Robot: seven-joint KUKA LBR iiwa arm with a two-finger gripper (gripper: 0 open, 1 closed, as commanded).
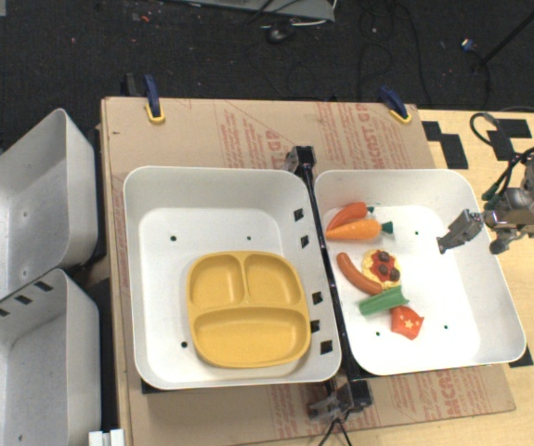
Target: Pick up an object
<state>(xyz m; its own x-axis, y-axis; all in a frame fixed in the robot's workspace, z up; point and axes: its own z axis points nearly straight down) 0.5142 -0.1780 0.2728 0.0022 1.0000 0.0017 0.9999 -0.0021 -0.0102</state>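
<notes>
Right now I see the gripper [478, 230] at three o'clock, hovering over the right bin's [452, 347] far-right rim, fingers spread apart with nothing between them. Toy food clusters along that bin's left side: strawberry [407, 322], green bean [382, 301], sausage [358, 273], pizza slice [382, 266], carrot [352, 231]. Open floor lies between them and the gripper. Red cardboard lettering is unreadable.
</notes>
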